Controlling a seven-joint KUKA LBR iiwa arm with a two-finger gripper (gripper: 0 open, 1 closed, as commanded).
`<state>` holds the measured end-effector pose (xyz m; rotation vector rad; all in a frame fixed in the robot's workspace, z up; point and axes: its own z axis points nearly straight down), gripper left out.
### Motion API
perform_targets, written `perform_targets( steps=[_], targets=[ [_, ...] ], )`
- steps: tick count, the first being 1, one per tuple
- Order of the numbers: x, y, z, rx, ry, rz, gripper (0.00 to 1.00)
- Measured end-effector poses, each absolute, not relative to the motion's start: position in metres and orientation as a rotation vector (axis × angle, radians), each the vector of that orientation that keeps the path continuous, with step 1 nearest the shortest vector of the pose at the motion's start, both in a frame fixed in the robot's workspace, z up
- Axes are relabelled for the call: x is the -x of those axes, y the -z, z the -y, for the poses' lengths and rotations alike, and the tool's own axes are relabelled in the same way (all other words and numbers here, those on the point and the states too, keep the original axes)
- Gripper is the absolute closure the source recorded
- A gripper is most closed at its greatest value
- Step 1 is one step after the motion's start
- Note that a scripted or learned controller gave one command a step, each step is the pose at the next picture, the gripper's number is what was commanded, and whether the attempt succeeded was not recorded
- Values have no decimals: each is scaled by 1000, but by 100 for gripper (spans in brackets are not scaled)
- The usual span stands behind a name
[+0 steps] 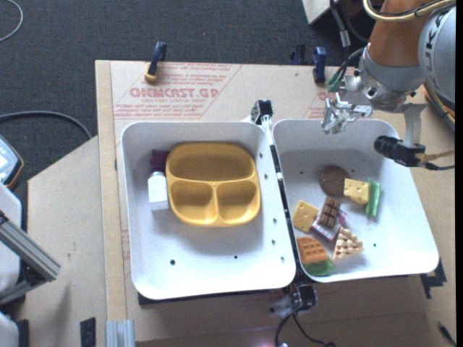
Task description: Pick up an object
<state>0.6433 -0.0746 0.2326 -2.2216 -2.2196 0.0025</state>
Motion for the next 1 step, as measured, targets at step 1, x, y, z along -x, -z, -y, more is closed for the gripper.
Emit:
perform_targets(
  steps=[1],
  targets=[
    [-657, -228, 67, 2223, 2, 2225, 100]
  ],
)
